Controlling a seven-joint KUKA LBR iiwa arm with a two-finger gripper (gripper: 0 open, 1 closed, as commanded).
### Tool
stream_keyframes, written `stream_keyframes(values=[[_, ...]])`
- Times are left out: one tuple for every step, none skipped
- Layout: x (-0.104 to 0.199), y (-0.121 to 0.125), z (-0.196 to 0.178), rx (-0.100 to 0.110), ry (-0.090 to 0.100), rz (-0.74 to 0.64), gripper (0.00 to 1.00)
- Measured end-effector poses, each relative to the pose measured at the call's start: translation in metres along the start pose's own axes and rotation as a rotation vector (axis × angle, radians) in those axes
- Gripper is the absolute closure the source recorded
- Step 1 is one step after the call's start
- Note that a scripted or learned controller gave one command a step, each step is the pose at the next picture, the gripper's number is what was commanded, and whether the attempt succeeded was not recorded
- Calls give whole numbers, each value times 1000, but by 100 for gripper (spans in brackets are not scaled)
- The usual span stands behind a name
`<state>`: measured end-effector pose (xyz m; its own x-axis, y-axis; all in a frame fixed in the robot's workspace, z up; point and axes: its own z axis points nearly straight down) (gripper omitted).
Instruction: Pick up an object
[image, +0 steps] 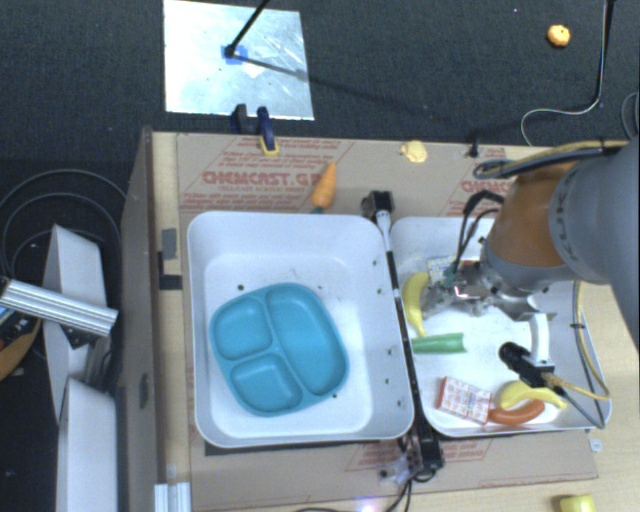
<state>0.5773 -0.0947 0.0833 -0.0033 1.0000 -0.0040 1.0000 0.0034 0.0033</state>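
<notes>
Fingers of the gripper (447, 292): I cannot tell their state. It hangs in the right bin (570, 425), just beside a curved yellow banana (413, 302).

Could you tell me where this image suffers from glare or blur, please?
Camera view: the shiny sheet beyond the bench glares white; the left bin is bright but readable; the end effector looks soft and cluttered, and the blue tray stays fairly sharp.
</notes>
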Motion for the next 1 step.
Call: stream_keyframes(values=[[-70, 73, -1, 31, 16, 0, 0]])
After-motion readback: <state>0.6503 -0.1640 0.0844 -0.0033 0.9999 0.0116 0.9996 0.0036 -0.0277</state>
